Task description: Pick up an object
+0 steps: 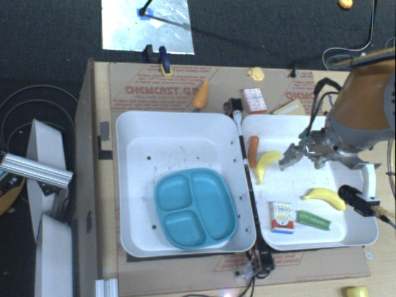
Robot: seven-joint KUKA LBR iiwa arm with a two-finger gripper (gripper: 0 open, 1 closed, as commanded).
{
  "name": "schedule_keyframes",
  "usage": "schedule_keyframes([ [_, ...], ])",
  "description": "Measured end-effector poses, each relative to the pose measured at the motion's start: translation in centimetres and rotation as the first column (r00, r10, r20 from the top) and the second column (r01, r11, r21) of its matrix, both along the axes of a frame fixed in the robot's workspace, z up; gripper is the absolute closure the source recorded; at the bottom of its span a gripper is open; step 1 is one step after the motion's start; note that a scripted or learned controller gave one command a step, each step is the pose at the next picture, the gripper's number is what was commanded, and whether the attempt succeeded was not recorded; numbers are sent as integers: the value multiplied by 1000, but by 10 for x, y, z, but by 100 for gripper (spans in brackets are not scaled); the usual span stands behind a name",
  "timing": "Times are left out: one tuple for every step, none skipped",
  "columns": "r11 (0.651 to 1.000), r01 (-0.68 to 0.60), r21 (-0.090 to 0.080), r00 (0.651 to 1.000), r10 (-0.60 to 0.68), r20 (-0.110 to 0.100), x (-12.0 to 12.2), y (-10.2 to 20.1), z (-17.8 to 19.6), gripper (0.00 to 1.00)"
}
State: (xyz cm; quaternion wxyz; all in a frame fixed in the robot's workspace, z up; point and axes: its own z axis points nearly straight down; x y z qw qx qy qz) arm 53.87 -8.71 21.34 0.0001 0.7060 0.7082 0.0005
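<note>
Dark carpet surrounds a cardboard-covered tabletop (179, 85) that carries two white bins side by side. The left bin (142, 159) holds one blue tray (195, 208) with three compartments. The arm (365, 104) reaches over the right bin (291, 129), which holds five things. There are two bananas, a banana (267, 163) near the divider and a second banana (325, 198) toward the right wall. There is also one green vegetable (314, 219), one carton (282, 217) just beside its left end, and one red sausage (252, 150) along the divider next to the first banana. The pincer (289, 158) hangs just right of that first banana; whether it is spread or pressed together cannot be told. Behind the bins lie one carrot (200, 94) and one small box (253, 99).
</note>
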Motion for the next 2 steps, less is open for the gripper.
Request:
schedule_keyframes([
  [1000, 1, -3, 1000, -1, 2, -29, -50, -119, 0],
  [1000, -5, -2, 1000, 5, 8, 65, -22, -128, 0],
])
